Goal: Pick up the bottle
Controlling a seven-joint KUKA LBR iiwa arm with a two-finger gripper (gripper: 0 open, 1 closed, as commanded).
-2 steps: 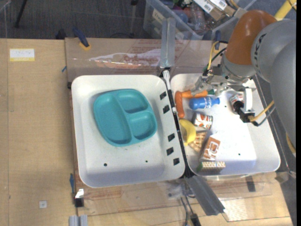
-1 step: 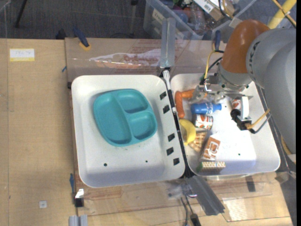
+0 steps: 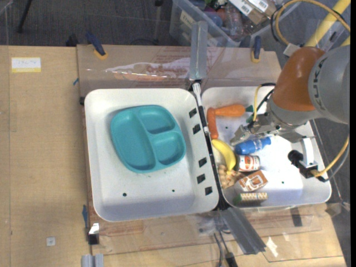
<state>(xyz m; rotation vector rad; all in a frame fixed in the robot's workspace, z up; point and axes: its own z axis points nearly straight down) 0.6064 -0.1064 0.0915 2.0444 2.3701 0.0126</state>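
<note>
The bottle is small and blue with a white cap end, lying on its side in the middle of the right bin. My gripper hangs from the grey arm with the orange band and sits just above the bottle's far side, very close to it or touching it. The bottle rests on the bin floor and its whole length is visible.
Around the bottle lie a carrot, a banana, a red and white can, a brown box and a flat packet. The left bin holds a teal divided plate. A crate of clutter stands behind.
</note>
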